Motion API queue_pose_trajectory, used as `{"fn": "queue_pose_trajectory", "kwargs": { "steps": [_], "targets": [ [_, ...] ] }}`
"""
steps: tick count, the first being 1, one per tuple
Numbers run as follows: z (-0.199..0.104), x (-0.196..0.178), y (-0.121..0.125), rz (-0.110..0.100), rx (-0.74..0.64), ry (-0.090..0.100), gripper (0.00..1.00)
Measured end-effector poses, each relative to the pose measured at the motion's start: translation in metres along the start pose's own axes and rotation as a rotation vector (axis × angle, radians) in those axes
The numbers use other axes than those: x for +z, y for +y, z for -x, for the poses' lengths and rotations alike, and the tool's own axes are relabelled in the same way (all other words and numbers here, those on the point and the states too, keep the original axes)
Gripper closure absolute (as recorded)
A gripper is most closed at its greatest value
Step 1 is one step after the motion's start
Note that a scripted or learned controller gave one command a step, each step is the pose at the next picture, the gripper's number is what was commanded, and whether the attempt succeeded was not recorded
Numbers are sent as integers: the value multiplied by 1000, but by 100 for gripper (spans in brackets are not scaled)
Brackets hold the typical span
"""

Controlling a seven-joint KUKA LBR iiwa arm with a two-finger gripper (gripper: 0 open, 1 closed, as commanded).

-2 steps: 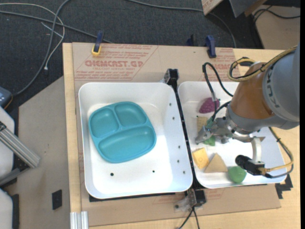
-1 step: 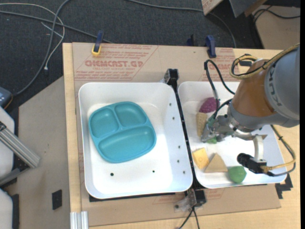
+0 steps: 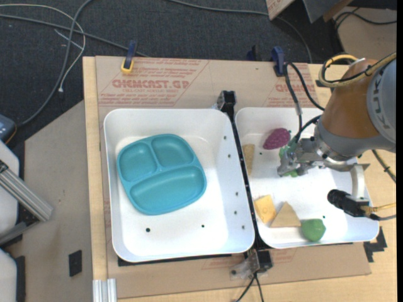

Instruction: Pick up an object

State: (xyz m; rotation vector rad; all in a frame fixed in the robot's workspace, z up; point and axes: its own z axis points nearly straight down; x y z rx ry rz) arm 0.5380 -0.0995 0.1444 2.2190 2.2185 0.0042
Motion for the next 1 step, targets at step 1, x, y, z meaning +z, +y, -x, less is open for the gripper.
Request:
{"fn": "queue_pose_trajectory", "kwargs": {
  "steps": [1],
  "targets": [
    [0, -42, 0, -2, -1, 1, 100]
  ]
}}
